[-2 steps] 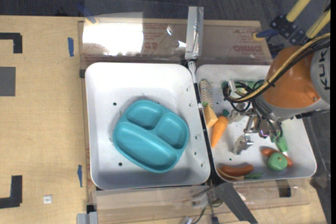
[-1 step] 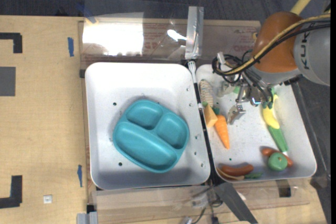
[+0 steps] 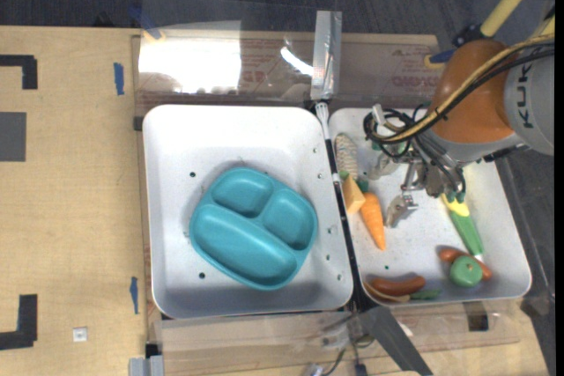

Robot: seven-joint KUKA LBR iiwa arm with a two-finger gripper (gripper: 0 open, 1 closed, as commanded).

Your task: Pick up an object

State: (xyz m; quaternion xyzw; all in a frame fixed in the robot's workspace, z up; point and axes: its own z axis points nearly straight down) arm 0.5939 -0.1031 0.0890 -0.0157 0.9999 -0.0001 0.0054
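Note:
The right bin point(image 3: 515, 229) holds toy food. An orange carrot point(image 3: 374, 220) lies near its left wall, with a pale corn cob point(image 3: 345, 156) and a yellow-orange piece point(image 3: 353, 195) above it. A green and yellow vegetable point(image 3: 463, 223) lies at the right, a green ball point(image 3: 465, 272) with a red piece beside it at the lower right, and a brown sausage point(image 3: 396, 284) along the front wall. My gripper point(image 3: 405, 205) hangs over the middle of this bin, just right of the carrot, with nothing visible between its fingers.
A teal divided plate point(image 3: 255, 226) fills much of the left bin point(image 3: 167, 154). A clear plastic sheet and a taped strip point(image 3: 326, 53) stand behind the bins. Black and yellow cables point(image 3: 397, 129) trail from the arm over the right bin's back.

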